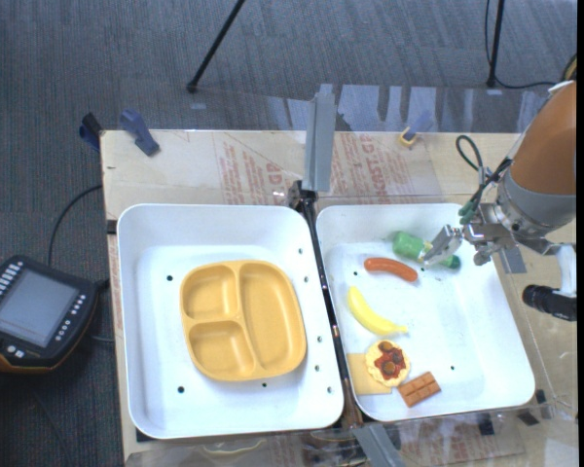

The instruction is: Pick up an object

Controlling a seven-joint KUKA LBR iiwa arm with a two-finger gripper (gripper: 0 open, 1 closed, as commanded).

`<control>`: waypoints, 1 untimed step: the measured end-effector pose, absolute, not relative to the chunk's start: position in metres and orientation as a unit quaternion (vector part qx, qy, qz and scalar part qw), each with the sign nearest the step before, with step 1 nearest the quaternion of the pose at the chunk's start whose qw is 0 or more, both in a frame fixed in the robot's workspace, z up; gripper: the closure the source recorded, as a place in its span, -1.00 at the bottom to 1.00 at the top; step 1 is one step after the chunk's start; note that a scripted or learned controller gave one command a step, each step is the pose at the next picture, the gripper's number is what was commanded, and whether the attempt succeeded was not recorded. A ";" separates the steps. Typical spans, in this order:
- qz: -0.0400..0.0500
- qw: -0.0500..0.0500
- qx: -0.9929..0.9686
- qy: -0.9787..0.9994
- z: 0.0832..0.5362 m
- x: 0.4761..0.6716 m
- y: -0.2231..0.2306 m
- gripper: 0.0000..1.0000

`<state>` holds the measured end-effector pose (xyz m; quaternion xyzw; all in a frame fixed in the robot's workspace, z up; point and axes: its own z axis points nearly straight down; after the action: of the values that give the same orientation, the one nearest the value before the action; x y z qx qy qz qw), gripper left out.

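The right bin (487, 358) holds several toy foods: a green vegetable (406, 242) at the back, an orange-red sausage (390, 268), a yellow banana (373, 312), a pizza slice (384, 363) and a brown waffle piece (419, 389) at the front. My gripper (442, 247) hangs low over the back of that bin. It sits at the right end of the green vegetable and covers part of it. A bit of green shows just right of the gripper. I cannot see anything held.
The left bin (146, 261) holds a yellow three-compartment plate (242, 318). A grey post (320, 149) stands behind the seam between the bins. A teach pendant (29, 309) lies on the floor at far left. The arm's wrist (535, 197) looms over the right bin's back right corner.
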<state>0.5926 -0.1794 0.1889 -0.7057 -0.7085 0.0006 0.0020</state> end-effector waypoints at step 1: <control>-0.001 0.000 -0.701 -0.713 0.099 0.631 -0.153 -1.00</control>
<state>0.6307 -0.1526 0.0989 -0.7007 -0.7134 -0.0007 -0.0003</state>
